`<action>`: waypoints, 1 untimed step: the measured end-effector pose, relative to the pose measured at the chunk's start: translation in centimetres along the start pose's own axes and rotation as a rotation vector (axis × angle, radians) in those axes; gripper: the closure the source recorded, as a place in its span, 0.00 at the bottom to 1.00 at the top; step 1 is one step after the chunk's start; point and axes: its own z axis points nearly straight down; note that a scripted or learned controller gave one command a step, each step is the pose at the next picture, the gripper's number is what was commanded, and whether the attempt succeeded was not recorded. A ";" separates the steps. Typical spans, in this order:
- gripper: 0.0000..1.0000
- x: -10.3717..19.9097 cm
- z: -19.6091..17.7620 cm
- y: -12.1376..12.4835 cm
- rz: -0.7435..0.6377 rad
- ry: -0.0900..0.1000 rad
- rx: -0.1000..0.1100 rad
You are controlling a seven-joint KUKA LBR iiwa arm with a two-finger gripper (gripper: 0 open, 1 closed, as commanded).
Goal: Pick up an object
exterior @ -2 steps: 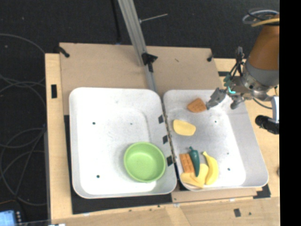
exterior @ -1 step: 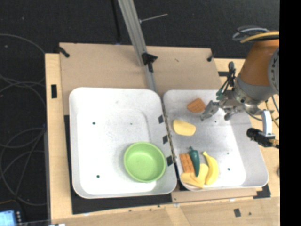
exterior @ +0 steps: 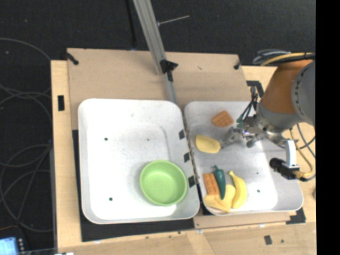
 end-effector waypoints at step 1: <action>0.00 -0.2 1.8 0.0 0.002 -0.001 -0.005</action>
